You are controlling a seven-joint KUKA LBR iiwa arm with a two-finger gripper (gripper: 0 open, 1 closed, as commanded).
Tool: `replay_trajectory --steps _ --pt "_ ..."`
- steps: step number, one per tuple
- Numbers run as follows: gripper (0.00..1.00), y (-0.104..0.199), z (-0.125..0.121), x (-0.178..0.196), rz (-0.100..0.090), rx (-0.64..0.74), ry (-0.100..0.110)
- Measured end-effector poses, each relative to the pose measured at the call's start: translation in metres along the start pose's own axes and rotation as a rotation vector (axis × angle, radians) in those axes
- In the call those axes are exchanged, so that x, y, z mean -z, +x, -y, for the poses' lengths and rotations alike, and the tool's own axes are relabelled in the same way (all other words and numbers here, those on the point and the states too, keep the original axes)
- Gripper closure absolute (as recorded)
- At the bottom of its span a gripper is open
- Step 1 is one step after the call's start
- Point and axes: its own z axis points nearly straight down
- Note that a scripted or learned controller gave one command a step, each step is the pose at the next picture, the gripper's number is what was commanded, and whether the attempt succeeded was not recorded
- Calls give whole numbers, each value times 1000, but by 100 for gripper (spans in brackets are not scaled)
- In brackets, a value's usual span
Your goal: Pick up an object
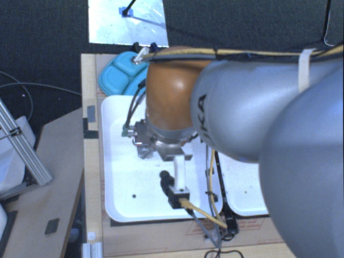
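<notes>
My gripper (144,147) hangs low over the middle of the left white bin (119,192), under the orange band of the wrist. The bulk of the arm covers the gripper from above, so what lies beneath it is hidden. No loose object shows on the bare floor of the left bin. A light blue moulded object (119,75) rests at the bin's far left corner, behind the gripper and apart from it.
The right white bin (248,198) is mostly covered by the grey arm. A shiny silver sheet (126,15) lies behind the bins. A wooden bench edge (91,160) runs along the left bin's side.
</notes>
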Motion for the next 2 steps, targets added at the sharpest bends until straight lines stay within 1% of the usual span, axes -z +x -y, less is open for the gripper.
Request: replay_trajectory --steps 1,2 --pt "100 2 -61 95 -3 -3 -17" --pt "100 -35 -134 11 3 -12 -5"
